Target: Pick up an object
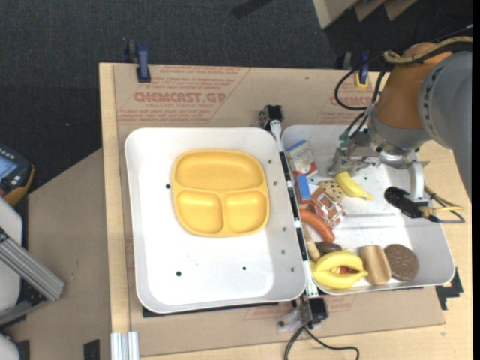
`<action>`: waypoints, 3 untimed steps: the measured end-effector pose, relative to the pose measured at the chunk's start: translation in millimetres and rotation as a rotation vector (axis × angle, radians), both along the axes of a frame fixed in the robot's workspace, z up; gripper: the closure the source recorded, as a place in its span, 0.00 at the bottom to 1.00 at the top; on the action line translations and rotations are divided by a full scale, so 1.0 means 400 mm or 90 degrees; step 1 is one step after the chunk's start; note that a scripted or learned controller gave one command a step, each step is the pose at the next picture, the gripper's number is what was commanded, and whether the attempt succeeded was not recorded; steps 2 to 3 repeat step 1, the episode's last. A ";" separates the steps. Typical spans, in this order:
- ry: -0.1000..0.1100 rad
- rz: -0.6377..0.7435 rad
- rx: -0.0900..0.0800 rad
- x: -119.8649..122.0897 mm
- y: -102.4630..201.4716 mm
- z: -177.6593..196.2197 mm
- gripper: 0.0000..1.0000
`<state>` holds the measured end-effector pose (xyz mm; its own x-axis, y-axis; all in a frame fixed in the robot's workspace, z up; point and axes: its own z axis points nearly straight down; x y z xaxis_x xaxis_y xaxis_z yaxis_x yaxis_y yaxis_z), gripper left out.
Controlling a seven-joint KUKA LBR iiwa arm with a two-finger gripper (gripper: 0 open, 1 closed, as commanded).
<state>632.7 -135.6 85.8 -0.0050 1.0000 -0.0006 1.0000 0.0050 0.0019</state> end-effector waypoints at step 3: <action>-0.006 0.003 0.002 -0.036 0.224 0.266 1.00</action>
